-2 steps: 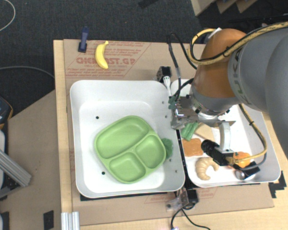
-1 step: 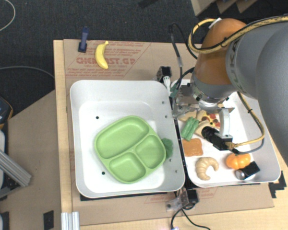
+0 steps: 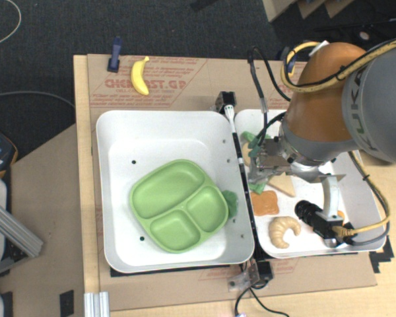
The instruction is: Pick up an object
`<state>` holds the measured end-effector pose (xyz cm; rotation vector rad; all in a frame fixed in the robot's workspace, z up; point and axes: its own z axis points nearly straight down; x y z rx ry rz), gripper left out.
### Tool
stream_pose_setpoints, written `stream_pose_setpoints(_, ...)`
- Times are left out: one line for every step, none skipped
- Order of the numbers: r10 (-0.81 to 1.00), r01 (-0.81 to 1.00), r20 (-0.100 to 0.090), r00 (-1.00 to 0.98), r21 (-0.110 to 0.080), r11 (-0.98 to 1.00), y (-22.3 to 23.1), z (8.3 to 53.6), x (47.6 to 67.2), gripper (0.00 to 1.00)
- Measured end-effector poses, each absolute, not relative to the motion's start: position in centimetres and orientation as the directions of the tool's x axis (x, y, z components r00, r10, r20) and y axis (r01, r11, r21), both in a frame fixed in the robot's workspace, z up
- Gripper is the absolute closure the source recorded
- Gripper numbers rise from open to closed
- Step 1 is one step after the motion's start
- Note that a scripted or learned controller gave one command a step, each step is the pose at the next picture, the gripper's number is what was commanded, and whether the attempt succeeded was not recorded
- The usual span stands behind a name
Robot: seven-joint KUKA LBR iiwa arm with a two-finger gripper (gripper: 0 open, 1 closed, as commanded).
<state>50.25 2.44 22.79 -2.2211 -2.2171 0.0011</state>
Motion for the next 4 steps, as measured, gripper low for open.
stream_pose_setpoints(1.000,1.000,0.000,0.005,-0.007,-0.005,-1.9,18.2,50.0,1.00)
stream_pose_setpoints(1.000,1.000,0.003,-0.008,0.005,0.008,5.0,23.7,48.3,1.00)
stream_pose_setpoints(1.000,1.000,0.000,0.004,-0.006,-0.004,1.6,18.2,50.0,1.00)
stream_pose_setpoints(1.000,1.000,0.000,0.001,0.000,-0.001,1.8,19.5,50.0,1.00)
